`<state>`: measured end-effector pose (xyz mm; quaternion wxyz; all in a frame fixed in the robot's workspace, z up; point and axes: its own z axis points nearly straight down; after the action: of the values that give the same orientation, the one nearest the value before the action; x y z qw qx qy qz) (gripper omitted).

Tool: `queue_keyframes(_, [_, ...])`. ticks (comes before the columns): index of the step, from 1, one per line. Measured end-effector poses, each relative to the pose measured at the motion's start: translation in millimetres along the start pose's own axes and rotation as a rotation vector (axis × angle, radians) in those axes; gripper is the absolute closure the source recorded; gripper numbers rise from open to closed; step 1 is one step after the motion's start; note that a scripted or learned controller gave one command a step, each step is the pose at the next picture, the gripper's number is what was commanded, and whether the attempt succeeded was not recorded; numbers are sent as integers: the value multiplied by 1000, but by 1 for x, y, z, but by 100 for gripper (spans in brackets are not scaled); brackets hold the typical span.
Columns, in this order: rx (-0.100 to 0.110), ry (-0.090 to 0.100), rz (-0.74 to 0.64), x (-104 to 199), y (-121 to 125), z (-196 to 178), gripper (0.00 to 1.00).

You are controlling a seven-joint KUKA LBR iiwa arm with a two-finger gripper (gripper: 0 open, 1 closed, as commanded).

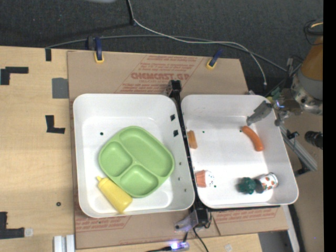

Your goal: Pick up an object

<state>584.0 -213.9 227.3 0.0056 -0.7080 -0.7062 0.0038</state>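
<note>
Two shallow white bins sit side by side on a cardboard sheet (157, 70) across the middle of the frame. In the left bin (86, 109) we see a green divided plate (136, 161) near the centre, and a yellow bottle (113, 193) lying at the lower left, its end touching the plate's edge.

In the right bin (220, 104) we count several small things. An orange sausage-shaped piece (252, 138) lies tilted in the upper right part. A smaller orange piece (192, 139) rests against the left wall. At the lower left lies an orange and white object (205, 179). Toward the lower right a dark green lump (245, 185) lies just beside a red and white object (268, 181); we cannot tell whether they touch.

At the right edge of the frame we see the arm, with the gripper (268, 112) over the upper right corner of the right bin. Its two grey fingers (257, 113) stand apart with nothing between them, near the sausage-shaped piece but above and clear of it.
</note>
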Motion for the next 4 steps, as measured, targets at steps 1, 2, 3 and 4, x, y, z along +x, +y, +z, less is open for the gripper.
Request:
queue_keyframes(1, [-12,-3,-4,0,3,-7,0])
queue_keyframes(2, [-7,-2,-4,10,6,45,0])
queue_keyframes(3, [-8,-3,-4,10,10,90,0])
queue_keyframes(4, [-14,-5,-4,11,11,142,0])
